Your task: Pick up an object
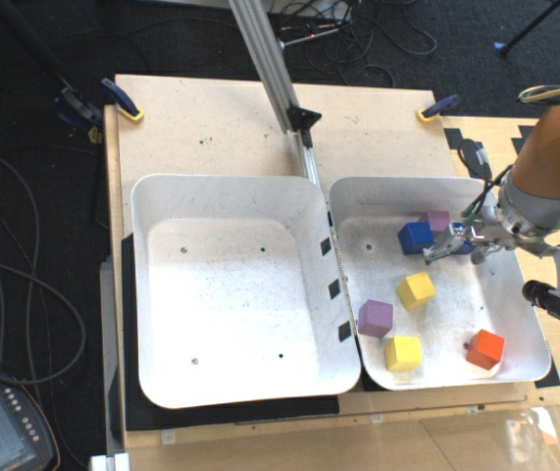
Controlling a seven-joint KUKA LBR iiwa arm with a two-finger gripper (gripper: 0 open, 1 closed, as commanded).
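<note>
Camera view shows the claw (448,248) low in the right bin (515,366), and whether it is apart or together cannot be told. The blue cube (416,236) lies just beside it at 9 o'clock, a pink cube (438,221) at 11 o'clock. Further out are two yellow cubes (417,289) (403,352), a purple cube (376,317) and an orange cube (485,348). The left bin (152,263) stands beside.

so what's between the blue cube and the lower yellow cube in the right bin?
In the camera view, the other yellow cube sits between the blue cube and the lower yellow cube.
</note>
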